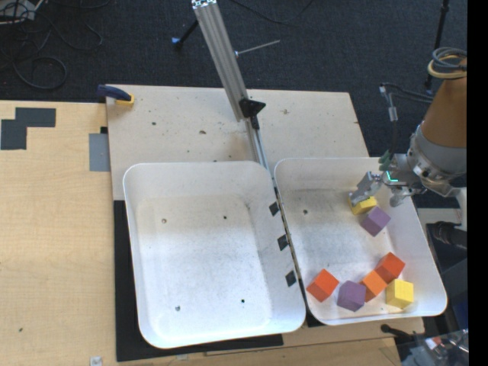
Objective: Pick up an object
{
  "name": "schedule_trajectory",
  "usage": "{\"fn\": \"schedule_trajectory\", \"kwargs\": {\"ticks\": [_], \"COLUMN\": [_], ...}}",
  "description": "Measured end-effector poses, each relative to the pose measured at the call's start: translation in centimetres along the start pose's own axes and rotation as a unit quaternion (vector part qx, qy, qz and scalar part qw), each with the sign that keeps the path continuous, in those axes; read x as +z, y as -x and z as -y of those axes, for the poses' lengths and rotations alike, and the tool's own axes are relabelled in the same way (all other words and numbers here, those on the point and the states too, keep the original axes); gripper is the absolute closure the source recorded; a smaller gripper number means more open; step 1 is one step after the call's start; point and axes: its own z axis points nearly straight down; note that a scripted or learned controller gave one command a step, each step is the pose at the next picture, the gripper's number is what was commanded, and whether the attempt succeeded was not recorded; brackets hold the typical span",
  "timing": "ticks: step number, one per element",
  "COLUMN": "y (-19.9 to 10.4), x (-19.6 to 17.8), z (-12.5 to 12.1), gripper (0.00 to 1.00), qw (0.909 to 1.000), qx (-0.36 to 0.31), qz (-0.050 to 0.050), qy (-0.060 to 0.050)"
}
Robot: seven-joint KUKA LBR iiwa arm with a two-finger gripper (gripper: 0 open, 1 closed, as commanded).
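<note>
1. Tool (374, 190) seen over right white bin (305, 175), clenched on small yellow foam-like cube (364, 203).
2. Cube sat just above purple cube (375, 221).
3. Judged light, slightly soft; best gripped across opposite flat faces.

Table (53, 235): light wood-grain top on the left, with a paler, speckled board (305, 124) laid across its rear middle. Landmark: the left bin (141, 204), a shallow white tray resting on a black mat (120, 280) that shows along its left and front edges. The right bin (435, 277) sits directly beside it, rims touching. Behind the left bin, a slanted aluminium post (221, 52) rises from the board. A blue-and-yellow clamp (116, 94) lies at the board's rear left corner. Dark grey patches (27, 124) mark the wood to the far left.
</note>
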Motion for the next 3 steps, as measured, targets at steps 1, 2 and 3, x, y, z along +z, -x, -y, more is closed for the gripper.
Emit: {"fn": "schedule_trajectory", "kwargs": {"ticks": [1, 2, 3], "y": [0.0, -0.2, 0.1], "x": [-0.3, 6.1, 11.8], "z": [-0.1, -0.4, 0.6], "gripper": [0.00, 0.00, 0.00], "qw": [1.0000, 1.0000, 1.0000], "qx": [0.000, 0.000, 0.001], "qz": [0.001, 0.000, 0.000], "qy": [0.002, -0.001, -0.001]}}
